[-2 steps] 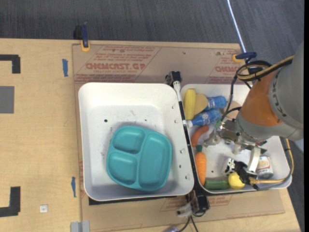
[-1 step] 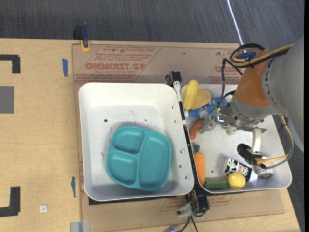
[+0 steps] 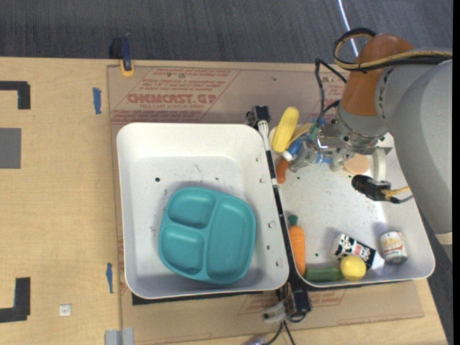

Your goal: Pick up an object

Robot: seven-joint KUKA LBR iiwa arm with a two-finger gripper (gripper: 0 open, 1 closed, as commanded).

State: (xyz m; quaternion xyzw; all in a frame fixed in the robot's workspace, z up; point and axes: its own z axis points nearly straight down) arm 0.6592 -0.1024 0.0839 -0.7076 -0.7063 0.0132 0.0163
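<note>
My gripper [image 3: 313, 152] hangs low over the back left corner of the right bin [image 3: 327, 200]. It is close beside a yellow banana [image 3: 286, 128] that leans on the bin's back rim. A small red-orange piece [image 3: 282, 169] lies just left of the gripper, against the divider. At the front of this bin lie an orange carrot [image 3: 296, 241], a green cucumber [image 3: 322, 272], a yellow lemon [image 3: 352, 267], a black-and-white carton [image 3: 353, 249] and a small can [image 3: 392, 245]. Nothing visibly sits between the fingers.
The left bin [image 3: 144, 157] holds a teal divided plate [image 3: 207, 233]. A pale peach object [image 3: 357, 164] lies under the wrist. The bulky grey arm [image 3: 424, 135] covers the right bin's right side. Cardboard [image 3: 172, 92] lies behind the bins.
</note>
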